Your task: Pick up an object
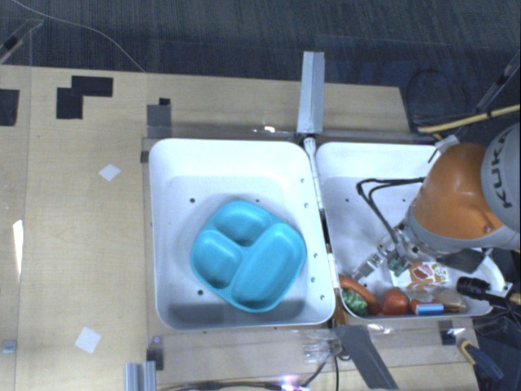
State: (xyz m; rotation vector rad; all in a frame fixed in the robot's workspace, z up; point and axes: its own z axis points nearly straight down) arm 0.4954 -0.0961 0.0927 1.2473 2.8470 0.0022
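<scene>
The camera view looks down on two white bins set side by side on a pale wooden bench [73, 243]. The left bin [175, 177] holds a blue divided plate [248, 255], lying flat near its middle. The right bin [346, 186] holds a cluster of small objects along its near edge: a green vegetable piece [352, 301], an orange carrot-like piece [360, 290], a red tomato-like ball [396, 301], a white printed packet [426, 274] whose writing is too small to read, and a blue-and-orange stick [429, 307]. The gripper [389, 259] hangs over that cluster, just above the packet and ball; whether it is released or clenched, I cannot tell. "KU" shows on the grey arm [498, 169].
</scene>
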